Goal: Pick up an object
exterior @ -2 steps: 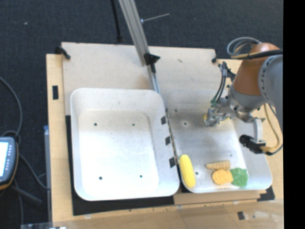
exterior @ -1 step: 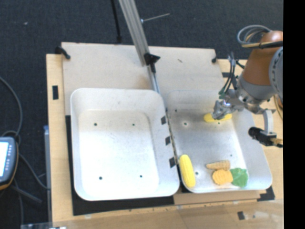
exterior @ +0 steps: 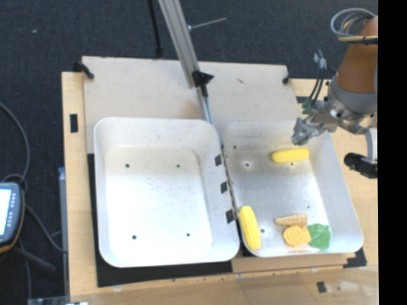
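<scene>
Yellow plastic is what the camera view offers most of: a short yellow banana-like piece (exterior: 290,155) lies across the upper part of the right bin (exterior: 337,189), just below and touching-close to the gripper (exterior: 301,134), which hangs over the bin's far right area beneath the grey arm (exterior: 353,84); whether that tool is spread or pinched I cannot tell from this slant. A yellow corn cob (exterior: 249,227) rests lengthwise against the bin's left wall, and near the front edge sit a tan ridged piece (exterior: 291,220), an orange round piece (exterior: 296,236) and a green leafy piece (exterior: 320,236), bunched together. The left bin (exterior: 159,189) stands beside it. The banana-like piece looks light, stiff and smooth, likely toy food, so it may slip; taking it across its narrow middle seems safest.
</scene>
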Robot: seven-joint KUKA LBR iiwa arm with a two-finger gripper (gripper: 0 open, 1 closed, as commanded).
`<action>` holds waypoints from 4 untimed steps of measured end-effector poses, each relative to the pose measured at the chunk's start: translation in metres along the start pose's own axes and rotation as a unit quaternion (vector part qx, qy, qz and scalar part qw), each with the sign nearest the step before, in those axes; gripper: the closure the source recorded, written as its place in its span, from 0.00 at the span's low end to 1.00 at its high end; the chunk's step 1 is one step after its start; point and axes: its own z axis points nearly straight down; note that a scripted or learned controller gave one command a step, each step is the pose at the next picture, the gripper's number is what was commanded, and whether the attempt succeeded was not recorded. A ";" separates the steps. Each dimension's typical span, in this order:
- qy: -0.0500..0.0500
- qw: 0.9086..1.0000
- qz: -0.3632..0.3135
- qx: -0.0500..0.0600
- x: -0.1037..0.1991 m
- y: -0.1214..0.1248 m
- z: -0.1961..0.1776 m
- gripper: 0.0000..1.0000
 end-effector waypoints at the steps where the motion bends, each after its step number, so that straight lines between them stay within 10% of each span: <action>1: 0.000 1.000 -0.001 0.003 -0.001 0.001 0.000 1.00; 4: 0.002 1.000 -0.002 0.004 0.150 -0.047 -0.014 1.00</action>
